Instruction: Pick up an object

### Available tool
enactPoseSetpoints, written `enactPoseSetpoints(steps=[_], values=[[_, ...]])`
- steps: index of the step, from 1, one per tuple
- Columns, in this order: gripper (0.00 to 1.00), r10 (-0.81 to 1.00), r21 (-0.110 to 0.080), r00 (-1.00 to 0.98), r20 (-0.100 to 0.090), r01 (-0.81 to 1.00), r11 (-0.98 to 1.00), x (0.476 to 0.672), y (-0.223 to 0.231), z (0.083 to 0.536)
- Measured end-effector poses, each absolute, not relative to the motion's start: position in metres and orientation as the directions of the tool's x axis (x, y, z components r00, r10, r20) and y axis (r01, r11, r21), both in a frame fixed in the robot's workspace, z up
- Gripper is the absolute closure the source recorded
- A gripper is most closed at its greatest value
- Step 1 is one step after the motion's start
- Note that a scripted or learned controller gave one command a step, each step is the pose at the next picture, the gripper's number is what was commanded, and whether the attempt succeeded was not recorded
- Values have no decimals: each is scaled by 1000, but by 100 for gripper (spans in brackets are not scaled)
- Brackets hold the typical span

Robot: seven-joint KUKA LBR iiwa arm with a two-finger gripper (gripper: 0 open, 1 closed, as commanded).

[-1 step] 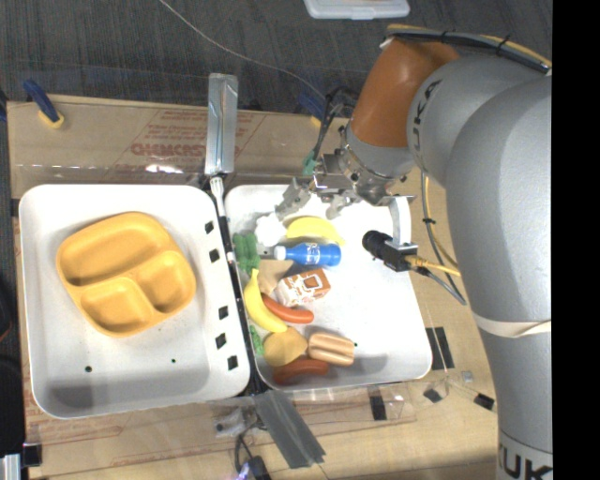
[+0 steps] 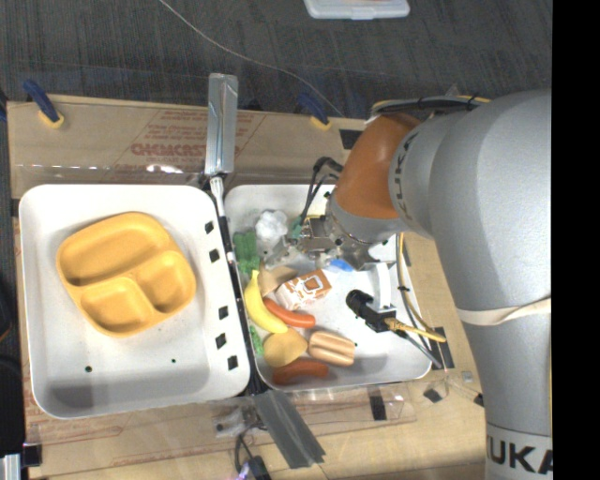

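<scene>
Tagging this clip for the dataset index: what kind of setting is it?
Likely a robotics lab bin-picking bench: a KUKA arm reaching over two white bins, the right one filled with toy food such as a banana, the left holding a yellow divided tray.

The gripper (image 2: 298, 246) sat under the arm's (image 2: 450, 187) wrist and orange band (image 2: 375, 173), so its fingers could not be made out, nor whether anything lay between them. The arm's bulk hid the right bin's (image 2: 281, 202) far right corner and right wall, and the picture's bottom edge cut off the arm's base. Just below the gripper, a small printed packet (image 2: 305, 289) carried markings too small to read. Left of the gripper, a green item (image 2: 246, 251) was partly hidden against the bin wall. A pale crumpled thing (image 2: 271, 225) beside the gripper was too blurred to identify. A white object (image 2: 356, 8) was cut off at the top edge.
</scene>
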State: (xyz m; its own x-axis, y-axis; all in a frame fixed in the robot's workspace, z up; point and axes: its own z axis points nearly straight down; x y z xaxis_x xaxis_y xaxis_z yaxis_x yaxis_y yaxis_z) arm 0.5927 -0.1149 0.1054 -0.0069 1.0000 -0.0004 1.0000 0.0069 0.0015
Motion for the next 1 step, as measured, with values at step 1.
enactPoseSetpoints(steps=[1], values=[[0,996,-8,-92,2,996,92,656,-117,90]])
